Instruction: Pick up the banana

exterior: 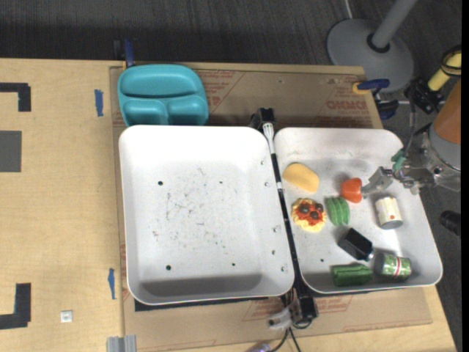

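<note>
1. Toward the upper left of the right-hand shallow white bin (326, 147) lies the stubby yellow toy fruit (301, 176), the only plain yellow piece on the table; it is short, rounded and smooth, with a slightly paler left end, and from this angle its outline hardly reads as a banana's curve.
2. It rests flat on the bin floor, untouched, near the divider between the bins.
3. Just below it sits a yellow disc with red spots (308, 214), with a green ribbed vegetable (338, 211) and a small red-orange fruit (352, 189) to its right.
4. At the bin's right rim hangs the grey two-finger gripper (382, 180), well apart from the yellow fruit and just above a white cylinder (388, 211); I cannot tell whether its jaws are spread or pressed together.
5. Along the bottom edge lie a black block (357, 243), a dark green bottle (350, 273) and a green can (393, 266).
6. Beside it, the left white bin (198, 218) has a teal divided tray (163, 95) behind it.
</note>
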`<action>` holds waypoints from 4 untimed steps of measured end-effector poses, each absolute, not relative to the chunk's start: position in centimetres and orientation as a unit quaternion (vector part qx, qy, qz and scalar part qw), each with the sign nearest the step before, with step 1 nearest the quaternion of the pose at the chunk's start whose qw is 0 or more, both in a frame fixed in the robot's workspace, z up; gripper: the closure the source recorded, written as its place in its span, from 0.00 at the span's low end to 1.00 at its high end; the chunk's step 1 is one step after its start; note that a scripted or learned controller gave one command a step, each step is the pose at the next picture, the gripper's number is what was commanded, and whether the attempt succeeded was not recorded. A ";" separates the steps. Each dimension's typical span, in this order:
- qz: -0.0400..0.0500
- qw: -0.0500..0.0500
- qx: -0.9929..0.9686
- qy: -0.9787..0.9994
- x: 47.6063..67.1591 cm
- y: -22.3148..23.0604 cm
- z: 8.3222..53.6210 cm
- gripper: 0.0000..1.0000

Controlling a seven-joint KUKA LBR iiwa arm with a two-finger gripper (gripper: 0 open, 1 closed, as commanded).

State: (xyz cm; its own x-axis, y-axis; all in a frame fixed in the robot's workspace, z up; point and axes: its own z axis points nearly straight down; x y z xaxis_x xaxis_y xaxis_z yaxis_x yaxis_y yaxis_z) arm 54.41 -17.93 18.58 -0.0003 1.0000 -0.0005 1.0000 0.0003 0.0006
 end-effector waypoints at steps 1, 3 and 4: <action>0.000 0.000 0.622 0.783 51.5 -12.1 8.5 0.00; 0.001 0.002 0.708 0.706 50.9 -10.1 8.6 1.00; 0.001 0.001 0.845 0.535 54.3 -9.4 8.7 1.00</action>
